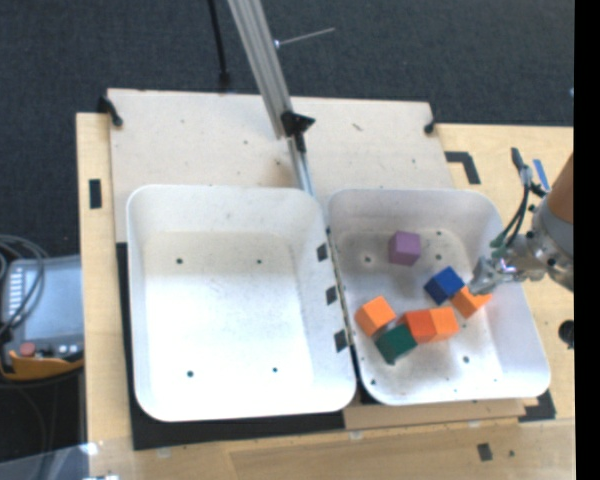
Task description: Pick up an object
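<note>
Several small blocks lie in the right bin point(515, 368). A purple block point(405, 247) sits toward the back and a blue block point(443, 285) is near the middle. An orange block point(375, 315) and a green block point(395, 343) lie to the left, beside a longer orange block point(432, 324). A small orange block point(469, 302) sits tilted at the right. My gripper point(483, 283) reaches in from the right, low in the bin. Its tip is right at the upper right corner of that small orange block, close beside the blue block. Whether the block is gripped is not visible.
The left bin point(140, 268) stands beside the right one, and their walls meet at the middle. A slanted metal rail point(265, 58) rises from the back of the bench. Cables run along the arm point(525, 198) at the right edge.
</note>
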`<action>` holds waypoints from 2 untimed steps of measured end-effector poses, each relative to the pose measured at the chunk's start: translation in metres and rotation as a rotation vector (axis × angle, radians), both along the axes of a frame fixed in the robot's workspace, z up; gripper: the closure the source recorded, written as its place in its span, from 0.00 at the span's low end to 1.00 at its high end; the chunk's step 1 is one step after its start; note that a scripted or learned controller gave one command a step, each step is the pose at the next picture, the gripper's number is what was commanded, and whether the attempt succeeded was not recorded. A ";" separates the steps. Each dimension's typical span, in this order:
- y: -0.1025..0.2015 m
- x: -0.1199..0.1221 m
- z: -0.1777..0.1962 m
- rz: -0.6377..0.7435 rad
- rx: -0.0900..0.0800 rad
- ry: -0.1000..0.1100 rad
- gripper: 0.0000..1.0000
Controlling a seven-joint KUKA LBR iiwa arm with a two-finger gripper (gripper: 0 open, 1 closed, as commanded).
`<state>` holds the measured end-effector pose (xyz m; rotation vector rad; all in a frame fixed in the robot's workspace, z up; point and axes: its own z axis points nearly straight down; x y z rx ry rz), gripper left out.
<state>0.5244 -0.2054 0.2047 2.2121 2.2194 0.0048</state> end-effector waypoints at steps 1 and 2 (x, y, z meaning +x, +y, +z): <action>0.007 0.007 0.058 0.002 0.001 0.000 1.00; 0.006 0.009 0.090 0.003 0.002 0.003 1.00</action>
